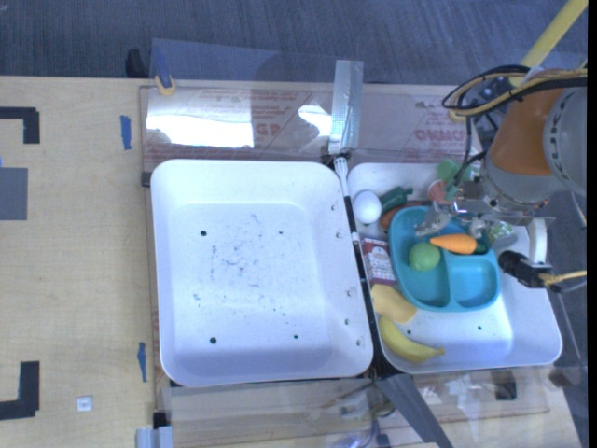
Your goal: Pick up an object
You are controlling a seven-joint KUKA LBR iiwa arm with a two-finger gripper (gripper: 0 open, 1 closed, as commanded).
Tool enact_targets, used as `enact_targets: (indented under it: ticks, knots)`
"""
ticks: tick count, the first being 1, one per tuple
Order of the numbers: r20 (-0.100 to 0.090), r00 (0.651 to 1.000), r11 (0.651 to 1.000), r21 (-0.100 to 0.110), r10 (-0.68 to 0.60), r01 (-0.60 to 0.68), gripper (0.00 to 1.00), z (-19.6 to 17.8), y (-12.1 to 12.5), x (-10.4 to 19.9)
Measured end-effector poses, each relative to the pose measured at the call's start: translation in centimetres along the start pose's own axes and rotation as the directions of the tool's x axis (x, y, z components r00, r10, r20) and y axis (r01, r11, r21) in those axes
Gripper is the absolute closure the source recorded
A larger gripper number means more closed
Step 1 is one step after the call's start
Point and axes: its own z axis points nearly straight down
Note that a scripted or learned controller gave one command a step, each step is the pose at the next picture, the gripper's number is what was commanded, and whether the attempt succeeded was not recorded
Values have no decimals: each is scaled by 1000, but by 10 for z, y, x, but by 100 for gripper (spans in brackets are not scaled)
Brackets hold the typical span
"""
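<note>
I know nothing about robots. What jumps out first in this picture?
The right bin is crowded with bright toys: a blue tray holding a green ball and an orange carrot, and a banana beside the tray. The arm, grey with an orange band, hangs over that bin with its gripper just above the tray. The left bin is plain white with faint scuffs.

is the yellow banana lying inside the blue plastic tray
No, the yellow banana lies on the floor of the right white bin, just outside the blue plastic tray, at its lower left corner.
</note>
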Motion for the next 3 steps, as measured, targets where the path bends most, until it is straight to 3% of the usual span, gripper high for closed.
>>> enact_targets:
  ticks: [1, 2, 3]
  knots:
    - [-21, 1000, 1000, -26, -16, 16, 0, 12, -15, -14]
    - [-2, 947, 947, -8, -321, 321, 0, -4, 42, 24]
    - [8, 978, 978, -23, -208, 208, 0, 12, 13, 39]
